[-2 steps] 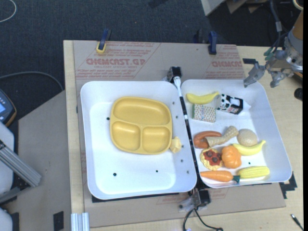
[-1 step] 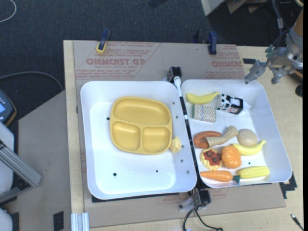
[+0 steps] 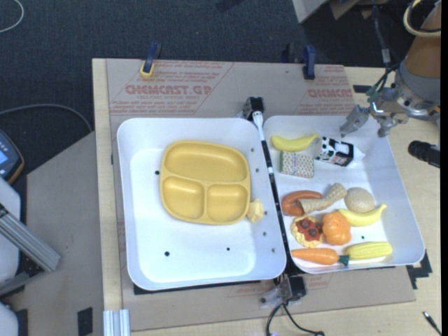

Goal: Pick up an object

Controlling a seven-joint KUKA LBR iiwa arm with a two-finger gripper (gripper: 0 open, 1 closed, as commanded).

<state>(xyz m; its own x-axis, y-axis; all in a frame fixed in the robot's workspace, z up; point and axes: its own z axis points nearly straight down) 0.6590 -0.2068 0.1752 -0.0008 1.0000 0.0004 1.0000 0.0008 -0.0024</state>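
Since the toy food is heaped in the right bin [image 3: 409, 208], picks must come from there: carrot [image 3: 315, 256] & corn [image 3: 369, 250] nearest, then pizza slice [image 3: 307, 229], hot dog [image 3: 299, 199], banana [image 3: 294, 143] farther back. Left bin [image 3: 140, 208] has just a yellow divided plate [image 3: 206, 181]. Hand [image 3: 369, 121] hovers over the far right rim, fingers spread, holding nothing.
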